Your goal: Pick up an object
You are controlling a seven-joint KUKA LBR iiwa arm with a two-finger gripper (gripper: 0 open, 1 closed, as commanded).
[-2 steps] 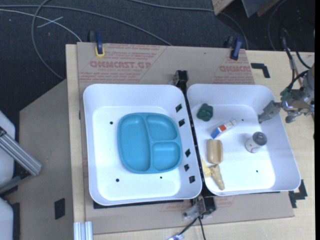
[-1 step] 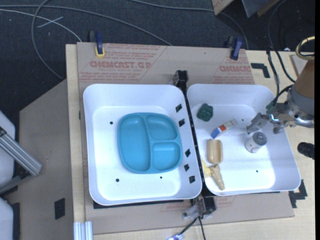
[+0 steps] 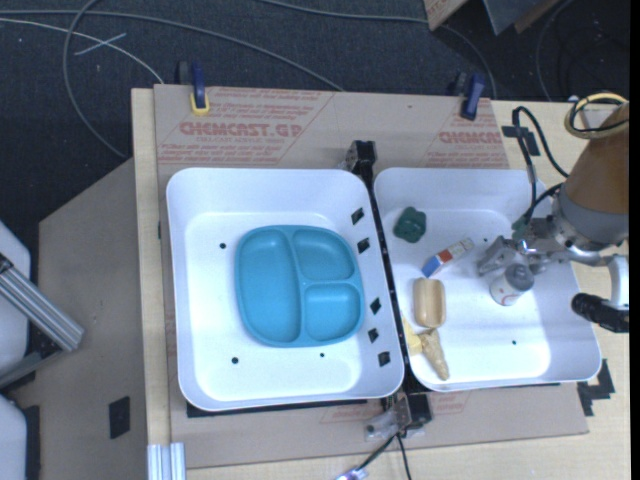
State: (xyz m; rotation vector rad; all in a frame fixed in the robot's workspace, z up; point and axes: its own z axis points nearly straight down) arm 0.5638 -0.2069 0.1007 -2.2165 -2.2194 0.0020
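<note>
While the bench (image 3: pixel 250 123) fills most of the frame, its two white bins sit side by side across the middle: the left bin (image 3: pixel 200 268) carries a blue divided plate (image 3: pixel 298 284) at its centre, and the right bin (image 3: pixel 560 348) holds the smaller things worth picking. From the right edge of the frame the grey arm (image 3: pixel 600 183) reaches in, orange band uppermost, wrist bent downward so that the gripper (image 3: pixel 508 276) hangs over the middle right of the right bin, near a small pale round shape that may be part of the tool or a loose object; that cannot be told apart. Whether the gripper is spread, closed, or gripping anything cannot be made out from this slant. Candidate objects lie to its left: a tan wooden scoop-like piece (image 3: pixel 429 302) near the bin's left wall, a yellowish piece (image 3: pixel 432 353) just below it at the lower left corner, a small blue, white and red tube (image 3: pixel 447 258) between scoop and gripper, and a dark green lump (image 3: pixel 409 225) toward the upper left. The likely risk is a closure on bare floor, since the gripper stands apart from every clear object; the tube could also skid away if struck off-centre.
</note>
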